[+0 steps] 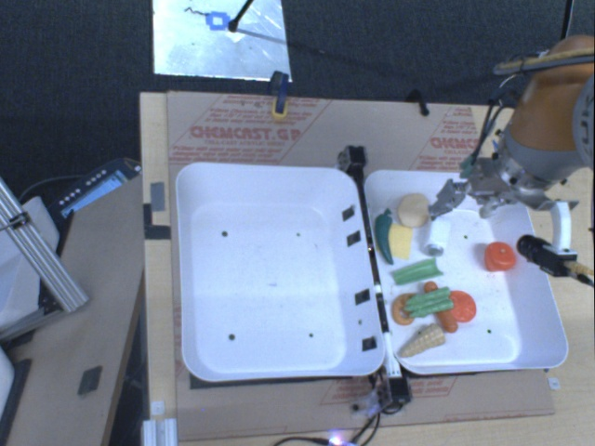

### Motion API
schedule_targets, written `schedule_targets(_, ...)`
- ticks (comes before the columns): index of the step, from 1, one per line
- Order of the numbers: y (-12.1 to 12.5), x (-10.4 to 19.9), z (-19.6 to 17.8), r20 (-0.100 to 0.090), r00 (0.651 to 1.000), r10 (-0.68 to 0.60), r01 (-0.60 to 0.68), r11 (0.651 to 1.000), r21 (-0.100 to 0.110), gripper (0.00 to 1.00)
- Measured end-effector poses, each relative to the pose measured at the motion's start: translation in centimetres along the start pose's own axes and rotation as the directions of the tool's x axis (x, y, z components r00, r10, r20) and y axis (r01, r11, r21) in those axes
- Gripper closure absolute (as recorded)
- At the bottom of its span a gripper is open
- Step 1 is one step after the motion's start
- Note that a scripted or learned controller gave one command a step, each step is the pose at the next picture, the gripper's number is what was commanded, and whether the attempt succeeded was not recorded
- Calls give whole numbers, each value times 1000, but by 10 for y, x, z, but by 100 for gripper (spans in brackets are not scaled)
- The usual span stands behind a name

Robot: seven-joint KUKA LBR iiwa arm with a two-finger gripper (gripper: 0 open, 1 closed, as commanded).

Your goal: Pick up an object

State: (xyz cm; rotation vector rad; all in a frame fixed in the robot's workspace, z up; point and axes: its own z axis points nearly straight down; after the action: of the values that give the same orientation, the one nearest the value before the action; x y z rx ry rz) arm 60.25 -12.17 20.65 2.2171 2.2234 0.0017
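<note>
The right bin [544, 328] holds several toy foods: a cream round piece [414, 210], a yellow block [400, 242], a dark green pepper [384, 223], a green bean pod [416, 270], an orange-red tomato [499, 255], a green cucumber [428, 302] lying over orange and red pieces [462, 308], and a corn cob [420, 340]. My gripper [444, 203] hangs over the back of this bin, just right of the cream piece and above a small white object [435, 238]. I see nothing clearly held.
The left bin [200, 342] sits beside the right one, with black clips [355, 240] along the shared divider. A black part of the arm's tooling [548, 254] overhangs the right bin's right side. A yellow-blue clamp [279, 96] stands at the bench's back edge.
</note>
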Motion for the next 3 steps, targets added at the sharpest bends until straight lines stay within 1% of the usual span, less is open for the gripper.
schedule_targets(1,-59,19,126,-3,1000,4,-4,1000,4,0)
schedule_targets(2,-54,18,108,-1,1000,0,0,1000,-7,100)
schedule_targets(3,-40,-6,-93,4,1000,-1,1,1000,-17,100)
